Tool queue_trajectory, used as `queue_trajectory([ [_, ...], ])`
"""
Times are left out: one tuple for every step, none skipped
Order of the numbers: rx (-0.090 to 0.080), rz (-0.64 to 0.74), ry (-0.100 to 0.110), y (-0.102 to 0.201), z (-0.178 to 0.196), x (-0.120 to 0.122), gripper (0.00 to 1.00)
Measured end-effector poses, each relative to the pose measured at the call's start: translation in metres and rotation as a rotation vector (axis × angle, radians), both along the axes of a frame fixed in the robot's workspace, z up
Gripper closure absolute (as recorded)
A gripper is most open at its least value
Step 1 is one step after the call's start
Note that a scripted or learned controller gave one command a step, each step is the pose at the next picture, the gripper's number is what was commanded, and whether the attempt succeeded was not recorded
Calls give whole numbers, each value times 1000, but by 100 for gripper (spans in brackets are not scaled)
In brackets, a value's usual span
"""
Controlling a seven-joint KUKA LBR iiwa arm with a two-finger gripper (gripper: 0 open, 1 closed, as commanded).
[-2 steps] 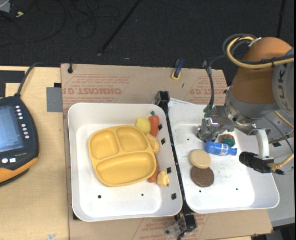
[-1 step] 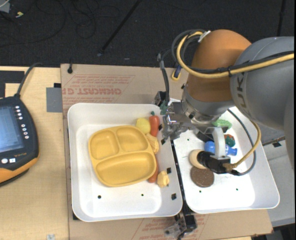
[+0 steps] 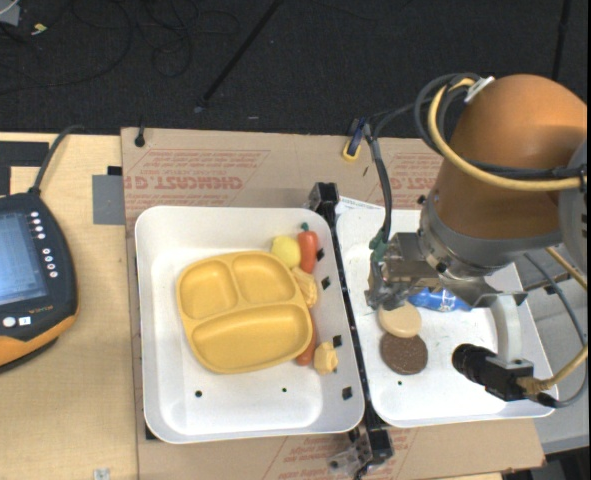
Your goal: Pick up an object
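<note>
The gripper [image 3: 388,290] hangs low in the right bin [image 3: 445,408], toward its 10 o'clock corner; whether it is open or closed cannot be told. A tan disc [image 3: 401,321] lies just beside it at 6 o'clock, overlapping a brown disc [image 3: 404,355] further toward 6. A blue item [image 3: 441,299] lies at the gripper's 3 o'clock. At 9 o'clock, the left bin [image 3: 165,368] holds a yellow tray [image 3: 243,311], with a lemon [image 3: 286,251] and carrot [image 3: 308,249] at its 1 o'clock.

Shows the gripper [image 3: 387,286] low in the right bin [image 3: 445,408], just beside a tan disc [image 3: 400,320] and a brown disc [image 3: 404,354].
</note>
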State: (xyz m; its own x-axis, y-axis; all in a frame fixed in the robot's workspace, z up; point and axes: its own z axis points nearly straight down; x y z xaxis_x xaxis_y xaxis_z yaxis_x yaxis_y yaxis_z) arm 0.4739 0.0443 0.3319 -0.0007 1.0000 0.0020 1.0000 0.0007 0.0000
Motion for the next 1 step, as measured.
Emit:
queue_trajectory([
  [-1, 0, -10, -3, 109, 3, 100],
])
